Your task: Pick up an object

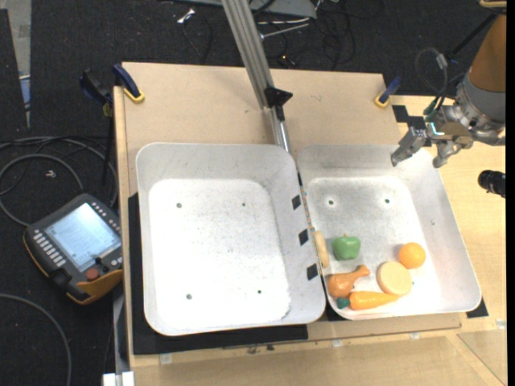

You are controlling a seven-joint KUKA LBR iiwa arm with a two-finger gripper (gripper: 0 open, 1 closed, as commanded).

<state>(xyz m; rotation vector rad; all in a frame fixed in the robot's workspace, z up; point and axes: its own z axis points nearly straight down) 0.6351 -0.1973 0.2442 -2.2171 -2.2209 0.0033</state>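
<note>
My gripper [423, 153] hangs open over the right bin's far right rim, fingers spread with nothing between them. Several toy foods lie at the near end of the right bin [362, 191]. A green pepper [346, 247] sits near the divider. An orange ball [412, 255] rests to the right. A pale yellow round piece [394, 279] lies just below the ball. A drumstick [348, 281] and an orange carrot [372, 299] lie along the near rim. All of them are well in front of the gripper.
The left bin [213, 232] lies beside the right one. A slanted metal pole [253, 51] crosses behind the bins. A teach pendant [76, 248] lies on the floor at left. Clamps [127, 84] grip the bench's back corners.
</note>
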